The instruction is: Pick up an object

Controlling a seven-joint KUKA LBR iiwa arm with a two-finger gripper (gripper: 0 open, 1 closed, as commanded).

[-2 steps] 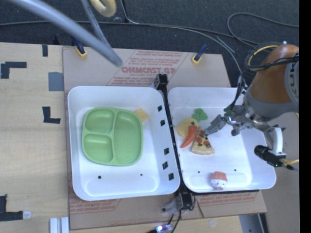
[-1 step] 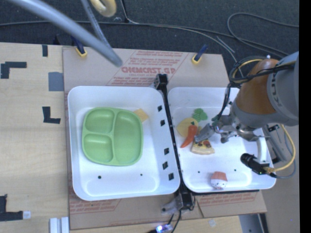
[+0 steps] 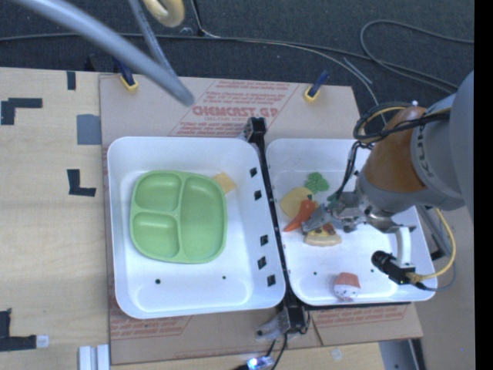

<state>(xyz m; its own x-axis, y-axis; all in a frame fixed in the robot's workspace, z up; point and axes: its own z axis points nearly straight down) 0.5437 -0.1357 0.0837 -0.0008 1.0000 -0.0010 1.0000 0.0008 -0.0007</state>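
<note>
The pincer (image 3: 322, 223) of the grey arm (image 3: 431, 168) hangs low inside the right bin (image 3: 400, 290), down among a small cluster of toy food near that bin's left half. Whether it is released or clenched cannot be told from this slanted overhead view, since its tip blends into the objects beneath it. Touching or just beneath the pincer lie an orange carrot (image 3: 299, 216), tilted with its tip toward the lower left, and a flat pale-yellow piece (image 3: 323, 240) with a reddish patch. Just beside them sit a yellow rounded piece (image 3: 293, 200) and, a little higher, a green leafy piece (image 3: 316, 182). Nearer the front rim of the same bin, well apart from the cluster, rests a small pink-and-white object (image 3: 347, 284). The arm's orange band (image 3: 391, 160) shows above the wrist, with black cabling looping around it and a black fitting with a yellow cable (image 3: 394, 268) over the bin's right side.

In the left bin (image 3: 154, 291) lies a green divided tray (image 3: 179, 216), with a small yellow piece (image 3: 224, 182) just beside its upper right corner. A black divider (image 3: 266, 222) runs between the two bins. Both bins rest on a cardboard sheet (image 3: 231, 106) with red lettering, laid on the wooden surface (image 3: 46, 230).
</note>
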